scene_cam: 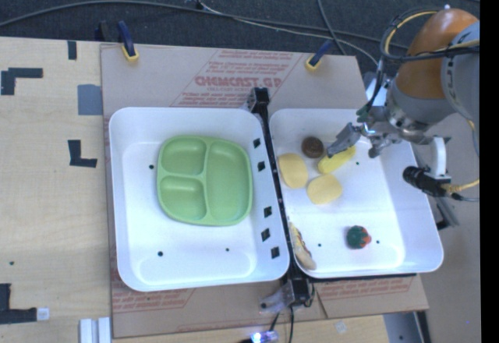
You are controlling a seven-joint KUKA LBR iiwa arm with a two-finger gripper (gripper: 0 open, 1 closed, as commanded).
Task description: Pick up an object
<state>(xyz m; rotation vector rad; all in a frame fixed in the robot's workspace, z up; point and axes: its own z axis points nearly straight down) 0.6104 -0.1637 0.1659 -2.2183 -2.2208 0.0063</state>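
We see the gripper [348, 141] low over the right bin [405, 213], spread wide and holding nothing. Its near finger touches the yellow banana-shaped piece [334, 162], beside the brown ball [313, 147]

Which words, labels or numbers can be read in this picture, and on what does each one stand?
"CHEMCAST GP" in red, printed slantwise on the brown board under the two bins; it repeats across the board.
Smaller red print beside each of those lines: too blurred to read.
Red print on the board's front edge: too small to read.
Bins, green tray and arm: no text that I can make out.
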